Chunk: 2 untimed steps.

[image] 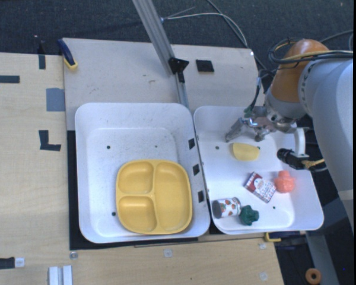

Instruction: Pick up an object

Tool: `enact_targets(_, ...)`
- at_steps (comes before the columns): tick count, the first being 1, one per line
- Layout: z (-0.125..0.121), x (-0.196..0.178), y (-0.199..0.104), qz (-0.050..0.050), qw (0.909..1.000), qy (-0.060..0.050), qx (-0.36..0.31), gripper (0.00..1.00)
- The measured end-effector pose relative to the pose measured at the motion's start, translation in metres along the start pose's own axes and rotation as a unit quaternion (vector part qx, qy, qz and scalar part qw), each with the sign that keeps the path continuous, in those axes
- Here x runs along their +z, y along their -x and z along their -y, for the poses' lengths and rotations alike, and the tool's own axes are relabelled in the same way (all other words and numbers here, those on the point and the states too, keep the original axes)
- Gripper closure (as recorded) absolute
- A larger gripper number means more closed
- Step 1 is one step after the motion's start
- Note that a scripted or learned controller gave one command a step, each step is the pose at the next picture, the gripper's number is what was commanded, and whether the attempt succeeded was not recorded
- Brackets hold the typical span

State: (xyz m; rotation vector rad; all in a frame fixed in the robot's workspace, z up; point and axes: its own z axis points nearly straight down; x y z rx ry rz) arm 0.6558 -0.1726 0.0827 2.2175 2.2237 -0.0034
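Watch the right bin (302,215) first: its things lie loose and well apart, so a descent slightly off line could nudge the pale yellow piece (245,152) across the smooth floor instead of trapping it. That piece sits in the bin's far half, just near-side of the claw (247,129). The claw hangs above it with its metal fingers (234,130) spread apart and nothing between them; you cannot tell whether a tip touches the piece. The small orange ball (285,182) lies farther right.

Two shallow white plastic bins (92,159) hold a yellow divided plate (154,196), pale-yellow lump (245,152), orange ball (285,182), red-and-white packet (260,187) and green toy (248,216).
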Motion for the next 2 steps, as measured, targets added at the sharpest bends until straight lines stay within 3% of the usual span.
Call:
enact_targets(1,-0.002,-0.015,0.001,0.002,1.0,0.002,-0.001,1.0)
enact_targets(2,-0.011,-0.061,-0.001,-0.001,1.0,0.002,0.0,1.0)
